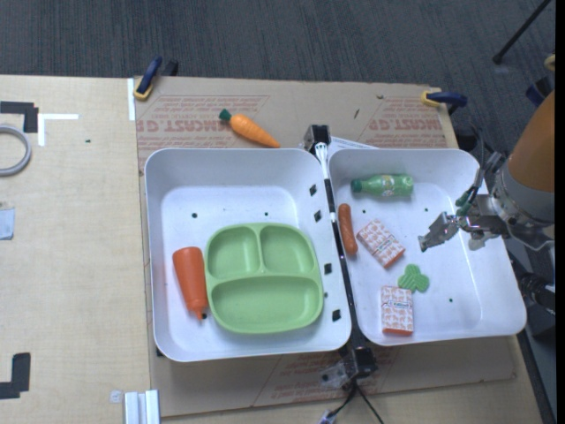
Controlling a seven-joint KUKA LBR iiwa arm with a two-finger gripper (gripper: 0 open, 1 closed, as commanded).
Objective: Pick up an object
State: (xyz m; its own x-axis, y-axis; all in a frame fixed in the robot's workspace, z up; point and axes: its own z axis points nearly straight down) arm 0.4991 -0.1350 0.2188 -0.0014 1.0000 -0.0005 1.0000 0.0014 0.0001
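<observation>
My gripper (450,220) hovers over the right side of the right bin (494,303), open, with nothing between its fingers. To its left in that bin lie a green bottle (381,185) on its side, a brown sausage (347,229) against the left wall, a pink patterned box (380,242), a small green leafy piece (412,280) and an orange-red box (396,310). The leafy piece is the closest, a short way below and left of the fingertips.
The left bin (168,201) holds a green divided plate (263,277) and an orange cylinder (189,279) beside it. A toy carrot (250,128) lies on the cardboard behind the bins. Blue clamps (148,76) hold the cardboard's far corners.
</observation>
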